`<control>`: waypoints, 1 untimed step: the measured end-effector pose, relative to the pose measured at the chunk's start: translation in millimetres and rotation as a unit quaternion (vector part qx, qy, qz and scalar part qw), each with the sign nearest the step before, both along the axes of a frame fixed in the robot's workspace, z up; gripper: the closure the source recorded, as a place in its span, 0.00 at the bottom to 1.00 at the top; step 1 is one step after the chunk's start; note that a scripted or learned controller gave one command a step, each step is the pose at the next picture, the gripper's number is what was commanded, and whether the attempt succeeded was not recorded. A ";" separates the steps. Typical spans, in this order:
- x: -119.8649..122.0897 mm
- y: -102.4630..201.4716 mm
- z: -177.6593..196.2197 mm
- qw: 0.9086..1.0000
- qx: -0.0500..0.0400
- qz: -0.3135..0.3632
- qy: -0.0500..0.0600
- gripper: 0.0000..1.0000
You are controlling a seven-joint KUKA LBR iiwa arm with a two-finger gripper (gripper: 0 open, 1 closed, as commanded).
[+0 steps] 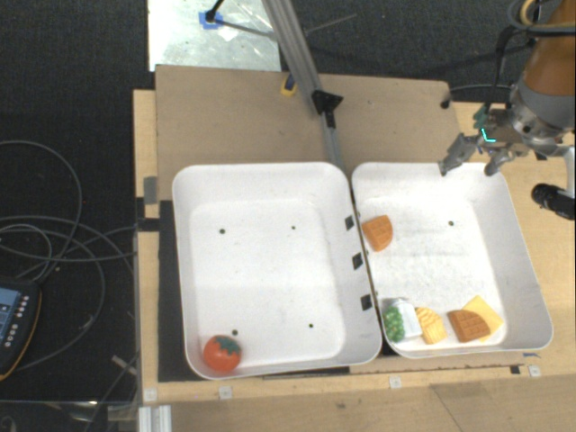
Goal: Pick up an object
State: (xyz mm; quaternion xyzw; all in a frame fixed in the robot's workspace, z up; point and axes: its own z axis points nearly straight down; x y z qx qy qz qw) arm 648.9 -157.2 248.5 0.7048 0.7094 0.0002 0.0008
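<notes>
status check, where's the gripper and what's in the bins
Gripper open, holding nothing, over right bin's far edge. Orange piece at that bin's left wall, four more items along its near edge. Tomato in left bin. Path clear.

Red tomato (221, 354) in white left bin (261, 180).

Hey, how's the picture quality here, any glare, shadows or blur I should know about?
Camera view: even, soft light; the white bins are bright but keep their speckle; a shiny sheet at the top glares; the tomato casts little shadow; the tool looks slightly soft; the small food pieces are low in detail.
</notes>
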 end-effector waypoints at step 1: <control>-3.2 -0.8 -61.9 1.000 0.001 -0.002 0.002 0.00</control>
